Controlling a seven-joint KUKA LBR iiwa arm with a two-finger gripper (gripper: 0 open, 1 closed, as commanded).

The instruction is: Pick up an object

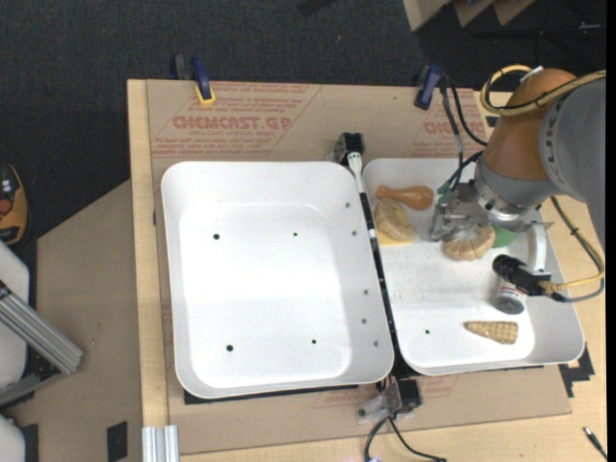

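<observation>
My gripper (pixel 460 221) reaches down into the right bin (pixel 433 340) near its far side. Directly beside it, on its near right, lies a tan bread-like lump (pixel 469 246), touching or almost touching the gripper. To the left of the gripper sit a pale bun (pixel 394 221) and an orange-brown drumstick-shaped piece (pixel 405 196). A tan waffle cone (pixel 492 331) lies near the bin's front right. The wrist hides the fingertips.
The left bin (pixel 260 277) is bare white with a few small dark holes. Both bins rest on a cardboard sheet (pixel 279 114) clamped at the back by blue clamps (pixel 200 73). A black divider runs between the bins.
</observation>
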